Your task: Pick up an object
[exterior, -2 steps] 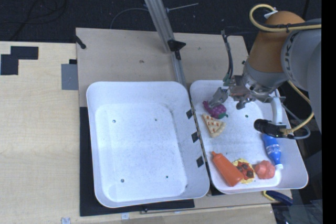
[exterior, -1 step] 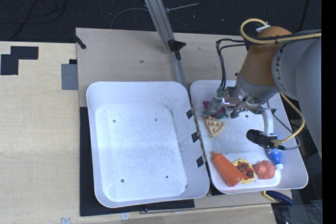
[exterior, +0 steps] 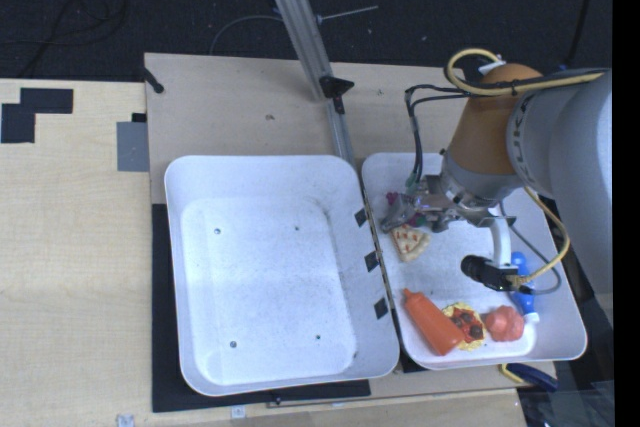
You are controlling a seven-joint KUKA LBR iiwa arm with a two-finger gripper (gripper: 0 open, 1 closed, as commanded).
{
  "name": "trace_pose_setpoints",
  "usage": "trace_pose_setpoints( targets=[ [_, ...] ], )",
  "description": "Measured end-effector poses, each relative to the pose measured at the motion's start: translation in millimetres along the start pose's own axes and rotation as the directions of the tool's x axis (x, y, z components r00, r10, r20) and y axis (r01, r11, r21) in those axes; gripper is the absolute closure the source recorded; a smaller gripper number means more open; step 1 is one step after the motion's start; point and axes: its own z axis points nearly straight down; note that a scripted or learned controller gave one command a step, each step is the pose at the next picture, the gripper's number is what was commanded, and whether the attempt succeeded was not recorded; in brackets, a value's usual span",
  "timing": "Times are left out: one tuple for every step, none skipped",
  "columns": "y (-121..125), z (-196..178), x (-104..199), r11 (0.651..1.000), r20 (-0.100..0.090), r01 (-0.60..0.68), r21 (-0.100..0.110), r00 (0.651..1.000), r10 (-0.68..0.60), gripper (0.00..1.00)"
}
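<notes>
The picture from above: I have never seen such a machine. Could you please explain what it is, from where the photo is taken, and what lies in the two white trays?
The photo is taken by one camera fixed above a bench, looking down at a slant. The large grey and orange shape on the right is a robot arm. Its gripper is low in the right tray, just above a pizza slice toy. I cannot tell whether it holds anything. Near the front of that tray lie an orange carrot toy, a small yellow and red item and a pinkish-red lump. The left tray sits beside it, their rims touching.
</notes>
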Motion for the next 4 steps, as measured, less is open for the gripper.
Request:
trace_pose_setpoints(
  targets=[
    [0,-11,-1,1.000,0.000,-0.002,-0.001,1.000,0.002,1.00],
    [-4,-72,-5,1.000,0.000,-0.002,-0.006,1.000,0.002,1.00],
    [-1,-114,-7,1.000,0.000,-0.001,-0.005,1.000,0.001,1.00],
    [-4,-157,-4,1.000,0.000,-0.001,-0.005,1.000,0.001,1.00]
  ],
)
